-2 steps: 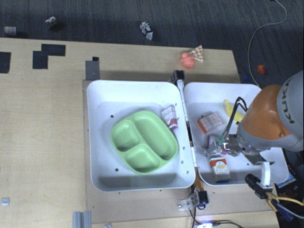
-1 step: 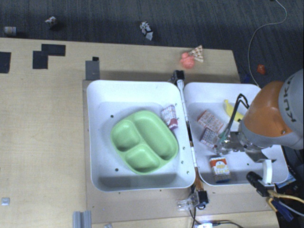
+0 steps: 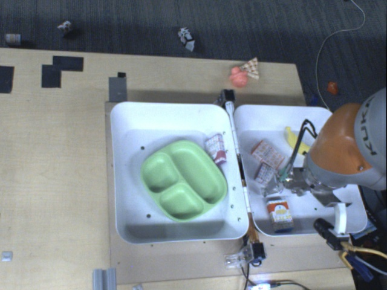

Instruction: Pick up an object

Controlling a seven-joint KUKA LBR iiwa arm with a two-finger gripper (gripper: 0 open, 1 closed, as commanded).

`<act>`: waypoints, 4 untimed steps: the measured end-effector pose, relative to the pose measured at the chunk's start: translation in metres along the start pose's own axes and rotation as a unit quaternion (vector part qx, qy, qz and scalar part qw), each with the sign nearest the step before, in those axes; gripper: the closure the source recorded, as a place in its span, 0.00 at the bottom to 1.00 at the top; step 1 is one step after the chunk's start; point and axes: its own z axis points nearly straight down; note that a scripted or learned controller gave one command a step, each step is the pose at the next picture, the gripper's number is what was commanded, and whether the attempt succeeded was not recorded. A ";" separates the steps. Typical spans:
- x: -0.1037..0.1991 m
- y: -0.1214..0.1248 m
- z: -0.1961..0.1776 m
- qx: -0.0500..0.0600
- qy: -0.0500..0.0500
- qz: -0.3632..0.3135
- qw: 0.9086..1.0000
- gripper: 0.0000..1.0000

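My gripper (image 3: 280, 185) hangs low in the right bin (image 3: 260, 116), under the orange wrist band. It sits just above a small orange-and-white box (image 3: 279, 214) near the bin's front wall and beside a pinkish checkered packet (image 3: 266, 157). A yellow object (image 3: 294, 139) lies farther back, partly hidden by the arm's cable. In the left bin (image 3: 130, 162) lie a green divided plate (image 3: 182, 179) and a small red-and-white packet (image 3: 216, 148). I see nothing lifted off the bin floor.
The arm's body covers the right half of the right bin. A pink ball (image 3: 239, 77) and a small toy (image 3: 251, 68) lie on the bench behind the bins. A ridge (image 3: 237, 156) separates the two bins.
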 end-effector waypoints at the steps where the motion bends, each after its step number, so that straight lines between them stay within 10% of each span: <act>1: 0.001 0.002 -0.011 -0.002 0.000 0.000 1.000 1.00; 2: 0.001 0.002 -0.011 -0.002 0.000 -0.001 1.000 0.00; 3: 0.015 -0.004 0.009 0.005 0.000 -0.001 1.000 0.00; 4: 0.016 -0.001 -0.002 0.002 0.000 -0.001 1.000 1.00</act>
